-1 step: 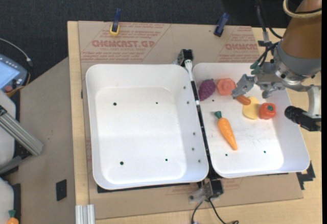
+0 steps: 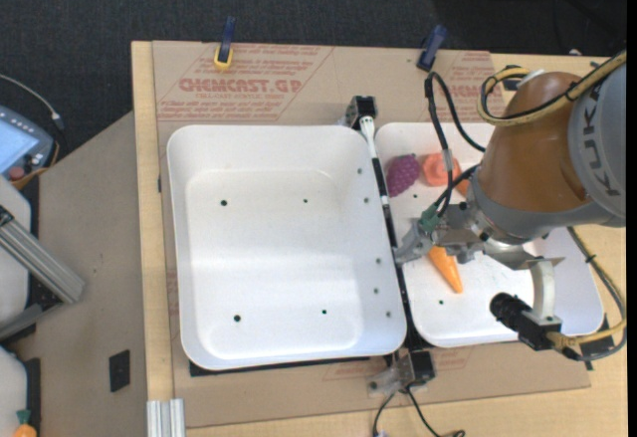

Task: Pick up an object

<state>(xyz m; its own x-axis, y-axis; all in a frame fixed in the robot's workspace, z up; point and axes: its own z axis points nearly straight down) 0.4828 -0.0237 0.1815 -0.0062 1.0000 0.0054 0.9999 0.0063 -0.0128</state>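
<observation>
Reaching in from the right, the arm point(image 2: 542, 161) bends low over the right bin point(image 2: 478, 321); its gripper point(image 2: 435, 234) (finger state hidden) sits just above an orange carrot point(image 2: 447, 269).

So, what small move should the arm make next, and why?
Probably a short descent onto the orange carrot-shaped object. The gripper sits in the right bin, right at that object's upper end, and nothing shows between its fingers. The purple object and pink object lie farther away.
</observation>
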